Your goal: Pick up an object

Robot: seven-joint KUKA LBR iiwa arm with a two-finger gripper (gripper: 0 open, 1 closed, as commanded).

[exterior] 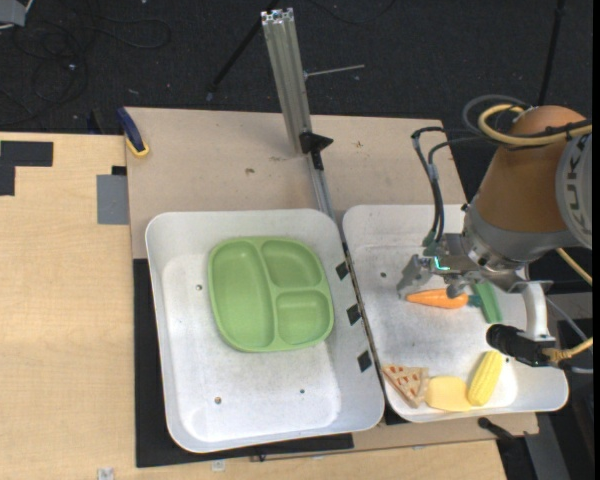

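Gripper [425, 280] is down in the right bin [380, 230], carrot [438, 299] just under the fingers and possibly touching, but finger spread unreadable from here, so grasp unconfirmed, lift still to do.

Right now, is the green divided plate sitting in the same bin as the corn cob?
No; the green divided plate lies in the left bin, while the corn cob lies in the right bin.

Arm [528, 183] enters from the right, orange band uppermost, wrist bent down and leftward. Gripper [427, 280] sits low, pointing left. Small green light shows on the gripper body. Cables loop over the wrist.
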